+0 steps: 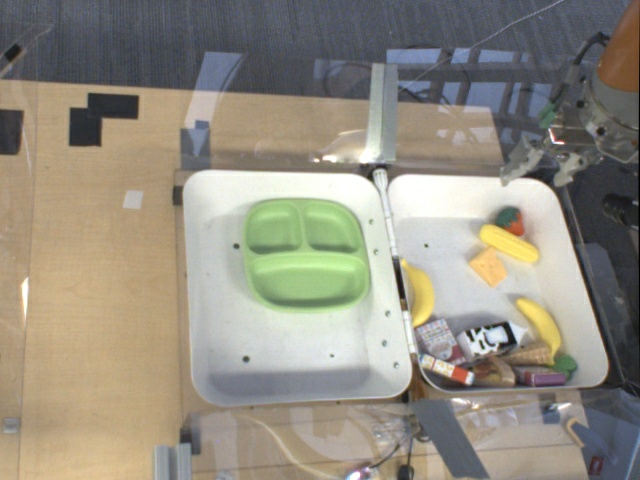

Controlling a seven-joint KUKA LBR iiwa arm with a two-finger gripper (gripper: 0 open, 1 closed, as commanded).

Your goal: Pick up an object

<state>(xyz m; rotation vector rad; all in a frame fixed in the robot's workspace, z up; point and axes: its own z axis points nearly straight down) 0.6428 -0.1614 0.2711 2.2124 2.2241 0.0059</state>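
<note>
Small packets [470, 353] crowd the right bin's [440, 223] near edge, while the gripper [540, 164] hovers spread apart and empty-fingered above its far rim.

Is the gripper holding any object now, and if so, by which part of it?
Nothing is held. The gripper is open above the far right corner of the right bin, with nothing between its fingers. The toys lie in the bin.
</note>
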